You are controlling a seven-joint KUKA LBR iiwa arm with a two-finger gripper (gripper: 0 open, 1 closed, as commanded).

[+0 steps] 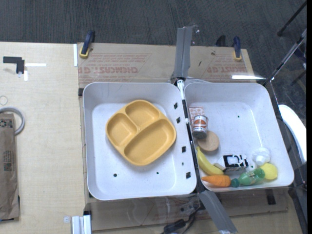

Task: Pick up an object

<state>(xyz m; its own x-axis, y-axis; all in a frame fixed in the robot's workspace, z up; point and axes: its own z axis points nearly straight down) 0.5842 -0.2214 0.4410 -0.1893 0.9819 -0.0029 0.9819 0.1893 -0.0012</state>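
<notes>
Objects to pick: seven small things are lying in the right bin (253,89).
Looks: one can (199,124), one round wooden disc (209,142), one banana (208,164), one carrot (216,180), one lemon (269,171), one green toy (247,179), one black-and-white block (235,161).
Left bin (97,179): one yellow plate (141,131) with three sections is sitting inside.
Bins: two, sitting side by side on the bench (44,130).

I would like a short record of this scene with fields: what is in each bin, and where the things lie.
left bin: one yellow divided plate, lying flat near the middle
right bin: small can, round wooden disc, banana, carrot, lemon, black-and-white item
crowding: right bin things gather along its left and near sides
bench, far left: brown paper bag
</notes>
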